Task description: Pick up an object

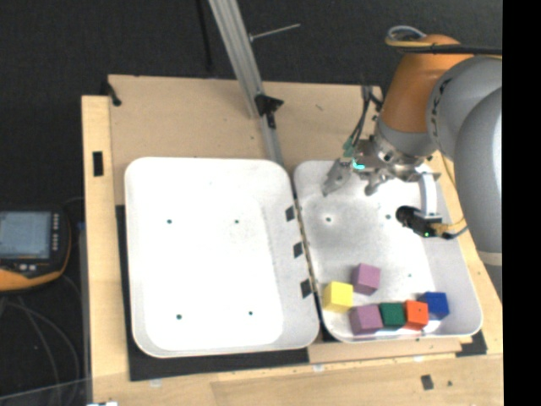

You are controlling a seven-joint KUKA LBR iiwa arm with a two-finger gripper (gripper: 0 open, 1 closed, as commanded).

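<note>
The gripper [355,178] hangs over the far end of the right bin [452,265], above bare white floor, with the grey arm [473,134] and its orange band [418,83] rising behind it toward the right. Its two fingers are spread apart, one reaching left and one down toward the bin, and nothing sits between them.

The blocks are all well away from it, gathered at the near end of the same bin. Along the near rim runs a row whose long axis goes left to right: a purple cube [366,318], a green cube [392,315], an orange cube [417,313] and a blue cube [435,304], each touching or just beside the next, the line rising slightly toward the blue end. A yellow cube [340,295] sits just left of that row, near the wall between the bins, and a second purple cube [367,277] lies just beyond it, turned a little askew. Being cubes, none shows a clear pointing direction of its own.

The left bin [211,252] lies beside the right one, their walls touching. A slanted metal rail [241,53] crosses the bench [169,117] behind them.
</note>
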